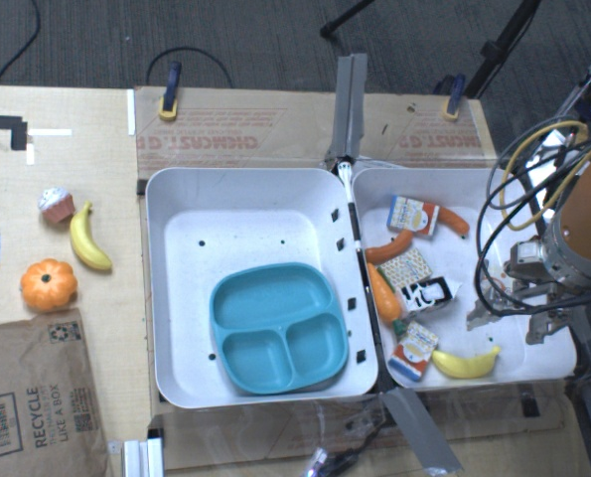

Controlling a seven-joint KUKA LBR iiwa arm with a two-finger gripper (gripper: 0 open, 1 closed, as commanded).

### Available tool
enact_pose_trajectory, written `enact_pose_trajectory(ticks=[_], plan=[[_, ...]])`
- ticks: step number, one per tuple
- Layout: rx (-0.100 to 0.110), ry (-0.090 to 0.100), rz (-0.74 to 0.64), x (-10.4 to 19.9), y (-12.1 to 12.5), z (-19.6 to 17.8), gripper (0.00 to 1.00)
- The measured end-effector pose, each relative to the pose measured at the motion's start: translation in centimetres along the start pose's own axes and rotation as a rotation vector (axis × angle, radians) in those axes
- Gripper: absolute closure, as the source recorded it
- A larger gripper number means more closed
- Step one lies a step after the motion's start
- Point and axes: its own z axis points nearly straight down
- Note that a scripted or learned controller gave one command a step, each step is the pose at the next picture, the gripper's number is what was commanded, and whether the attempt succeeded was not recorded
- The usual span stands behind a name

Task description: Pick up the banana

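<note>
A yellow banana [466, 364] lies on the floor of the right bin [504, 374], near its front wall. My gripper [515, 318] hangs over the right side of that bin, just behind and to the right of the banana, under a tangle of cables. Nothing is visibly held in it. A second yellow banana [88, 238] lies outside the bins on the wooden bench at the far left.
The right bin also holds a carrot [384, 296], two orange sausages [389, 246], small food boxes [412, 214] and a packet [414, 346] next to the banana. A blue divided plate [275, 326] sits in the left bin. A small pumpkin [49, 284] and a cupcake [56, 205] lie by the left banana.
</note>
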Motion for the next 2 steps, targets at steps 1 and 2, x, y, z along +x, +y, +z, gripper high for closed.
enact_pose_trajectory(ticks=[1, 2], plan=[[-0.002, -0.001, -0.223, 0.6, -0.1, 1.3, 0.0], [0.0, -0.001, -0.561, -1.2, 0.4, -0.9, 0.0]])
